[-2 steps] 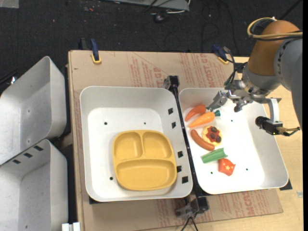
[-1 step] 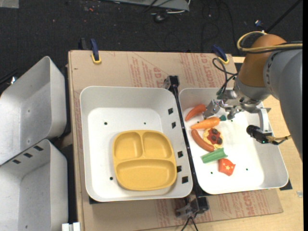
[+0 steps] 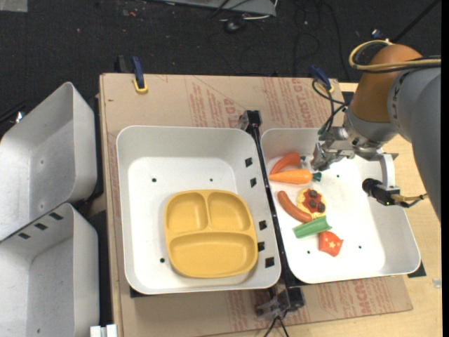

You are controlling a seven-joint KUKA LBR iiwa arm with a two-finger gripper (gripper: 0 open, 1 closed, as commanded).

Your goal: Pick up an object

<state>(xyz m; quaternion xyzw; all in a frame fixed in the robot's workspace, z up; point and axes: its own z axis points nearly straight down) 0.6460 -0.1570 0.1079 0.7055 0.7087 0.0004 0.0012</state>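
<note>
Spanning the middle of the view: the table (image 3: 182,93), a brown board carrying two shallow white bins side by side. Filling the left bin (image 3: 140,153): a yellow divided plate (image 3: 210,232), lying flat toward the near edge. Reaching in from the right edge: the grey arm (image 3: 414,97) with its orange band, wrist bending down over the far left corner of the right bin (image 3: 379,237). Hovering low there: the hand (image 3: 321,159), just beside the stem end of the carrot; whether spread or pressed together, cannot tell from this slant, and nothing visibly pinched.

Lying in the left half of the right bin, far to near: a red pepper (image 3: 285,163), touching or nearly touching the orange carrot (image 3: 290,177) below it; a brown sausage (image 3: 293,206) lying slantwise; a small pizza slice (image 3: 311,201) just beside it; a green pod (image 3: 311,227); a red strawberry-like piece (image 3: 330,243) nearest the near edge.

Judging the carrot the likeliest target: probably light, hollow toy plastic, stiff, smooth and somewhat slippery, tapering and so prone to squirting out. Best taken across the thick middle, squarely across its length, keeping off the pepper crowding its far side.
</note>
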